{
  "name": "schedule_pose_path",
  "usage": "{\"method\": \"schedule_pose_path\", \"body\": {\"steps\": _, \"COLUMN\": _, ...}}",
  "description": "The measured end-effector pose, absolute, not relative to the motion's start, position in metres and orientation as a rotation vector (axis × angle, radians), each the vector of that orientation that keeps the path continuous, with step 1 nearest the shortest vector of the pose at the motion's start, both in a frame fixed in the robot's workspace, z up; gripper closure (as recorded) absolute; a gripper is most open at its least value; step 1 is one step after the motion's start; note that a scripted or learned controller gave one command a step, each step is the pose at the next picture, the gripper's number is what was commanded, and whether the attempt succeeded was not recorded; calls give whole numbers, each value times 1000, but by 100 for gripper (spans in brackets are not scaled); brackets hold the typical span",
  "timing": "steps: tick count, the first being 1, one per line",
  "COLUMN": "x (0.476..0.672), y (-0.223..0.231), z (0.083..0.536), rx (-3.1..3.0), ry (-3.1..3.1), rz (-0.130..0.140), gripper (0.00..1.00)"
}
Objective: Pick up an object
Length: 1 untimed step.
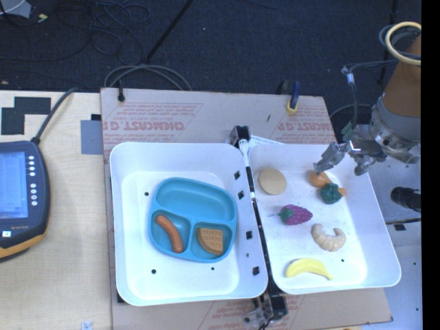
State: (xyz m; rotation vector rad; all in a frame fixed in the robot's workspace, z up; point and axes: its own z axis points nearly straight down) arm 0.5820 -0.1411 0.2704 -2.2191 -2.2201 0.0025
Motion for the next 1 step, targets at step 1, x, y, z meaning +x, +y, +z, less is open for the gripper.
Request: {"method": "schedule_pose_path", "body": {"steps": 1, "x": 543, "y": -137, "z": 177, "rx": -2213, "ry": -2214, "rz": 11, "gripper": 0}}
